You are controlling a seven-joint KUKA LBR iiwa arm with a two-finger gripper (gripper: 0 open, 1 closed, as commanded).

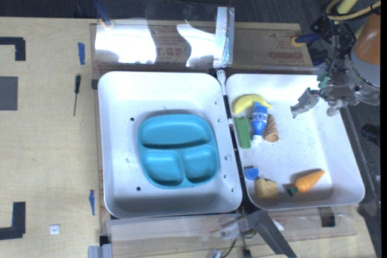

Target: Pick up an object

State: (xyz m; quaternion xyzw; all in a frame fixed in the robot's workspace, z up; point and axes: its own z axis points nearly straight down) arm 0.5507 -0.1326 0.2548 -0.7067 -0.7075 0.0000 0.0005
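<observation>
On the pale wooden surface two shallow white plastic bins sit side by side, and their contents are sorted unevenly: the left white bin holds a single teal three-compartment plastic tray lying flat in its middle, while the right white bin carries all the small things a pick could aim at. Most of these crowd the bin's left wall, which looks like the result of loose dropping and sliding: a yellow toy banana lies at the top of a cluster, touching a blue and white tube-like bottle, with a green block-shaped stick just beside them and a small brown cone-like piece on the other side. Nearer the front edge rest a small blue piece, a tan rounded lump and an orange toy carrot with a green end, the carrot lying apart with free floor around it, so it seems the easiest target. The grey two-finger gripper hangs over the upper right part of that bin, well apart from every object, its fingers spread and nothing between them; it appears poised above bare floor, so the pick is not yet begun.
</observation>
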